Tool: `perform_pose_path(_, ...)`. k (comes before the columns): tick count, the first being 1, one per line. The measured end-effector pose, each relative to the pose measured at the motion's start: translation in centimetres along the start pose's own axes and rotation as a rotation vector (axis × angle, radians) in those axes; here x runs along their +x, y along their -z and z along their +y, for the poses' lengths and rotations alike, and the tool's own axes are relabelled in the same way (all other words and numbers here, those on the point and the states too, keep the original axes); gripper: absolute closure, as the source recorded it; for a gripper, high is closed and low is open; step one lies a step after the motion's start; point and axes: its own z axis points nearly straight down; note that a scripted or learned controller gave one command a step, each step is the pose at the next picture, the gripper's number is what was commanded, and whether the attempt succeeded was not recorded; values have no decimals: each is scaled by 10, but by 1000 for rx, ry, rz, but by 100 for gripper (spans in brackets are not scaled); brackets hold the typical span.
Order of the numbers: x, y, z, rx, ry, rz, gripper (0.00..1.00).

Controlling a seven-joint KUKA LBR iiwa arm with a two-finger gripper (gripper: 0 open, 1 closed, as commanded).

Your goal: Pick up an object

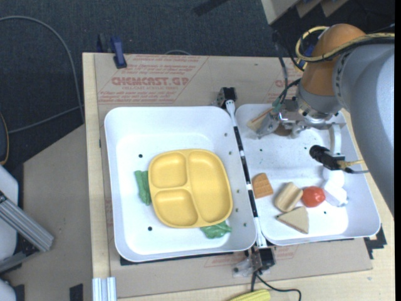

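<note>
tan piece [257, 123] lies in the right bin [363, 227], well apart from the red tomato [313, 196], up and left of it in the view, by the bin's far left corner. the end effector [276, 124] is just beside or over it; whether that is wide, narrow or holding i cannot tell. the piece looks longest slantwise, lower left to upper right, though which end leads is too small to read. the risk i judge: so close to the wall, a closing could scrape the rim or nudge the piece aside and come up bare.
</note>
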Motion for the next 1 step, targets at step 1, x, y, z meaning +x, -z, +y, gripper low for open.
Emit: perform_pose_path(1,-40,-2,4,9,-1,0,0)
